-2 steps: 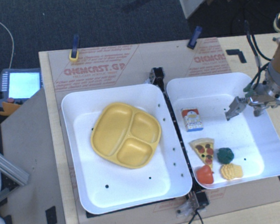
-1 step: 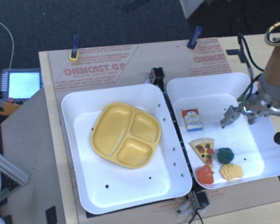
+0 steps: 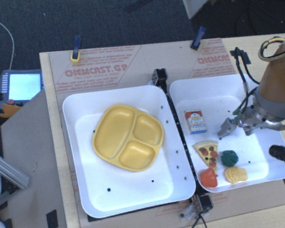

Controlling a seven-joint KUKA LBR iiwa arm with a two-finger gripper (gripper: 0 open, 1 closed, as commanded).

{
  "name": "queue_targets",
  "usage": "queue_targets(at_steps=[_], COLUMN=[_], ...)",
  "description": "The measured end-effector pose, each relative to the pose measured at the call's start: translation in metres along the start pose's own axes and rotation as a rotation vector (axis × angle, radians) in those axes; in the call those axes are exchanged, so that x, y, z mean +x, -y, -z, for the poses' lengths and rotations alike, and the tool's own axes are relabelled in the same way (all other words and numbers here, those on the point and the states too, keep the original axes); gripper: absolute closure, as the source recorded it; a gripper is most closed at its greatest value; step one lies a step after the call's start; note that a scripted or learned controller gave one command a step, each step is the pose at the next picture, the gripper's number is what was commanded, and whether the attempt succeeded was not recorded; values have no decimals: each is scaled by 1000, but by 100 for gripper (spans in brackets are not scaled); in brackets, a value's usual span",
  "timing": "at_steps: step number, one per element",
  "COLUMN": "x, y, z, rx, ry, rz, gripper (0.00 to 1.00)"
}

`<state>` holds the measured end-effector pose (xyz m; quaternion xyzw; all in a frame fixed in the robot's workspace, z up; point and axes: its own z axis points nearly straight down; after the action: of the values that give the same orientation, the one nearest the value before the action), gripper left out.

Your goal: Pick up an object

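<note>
My gripper point(image 3: 236, 129) hangs over the middle of the right bin point(image 3: 216, 88), open, with nothing between its fingers. A small red, white and blue carton point(image 3: 196, 121) lies to its left. Just below it, near the bin's front, sit a green round toy point(image 3: 229, 158), a pizza slice point(image 3: 208, 152), a red tomato-like toy point(image 3: 208, 178) and a yellow ridged toy point(image 3: 236, 175). The gripper touches none of them.
A yellow divided plate point(image 3: 128, 137) lies in the left bin point(image 3: 89, 188). The grey arm with its orange band point(image 3: 280, 82) comes in over the right bin's right side. Clamps point(image 3: 160, 76) stand between the bins at the back.
</note>
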<state>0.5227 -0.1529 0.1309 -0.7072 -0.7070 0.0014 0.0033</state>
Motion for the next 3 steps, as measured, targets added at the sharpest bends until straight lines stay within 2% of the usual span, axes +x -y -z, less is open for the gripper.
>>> queue_targets(at_steps=[1,2,3], x=[0,-1,0], y=[-2,-3,5], z=[-45,-33,25], rx=[-9,-15,-10], ry=[0,5,4], rz=[-1,-2,1], gripper=[0,100,100])
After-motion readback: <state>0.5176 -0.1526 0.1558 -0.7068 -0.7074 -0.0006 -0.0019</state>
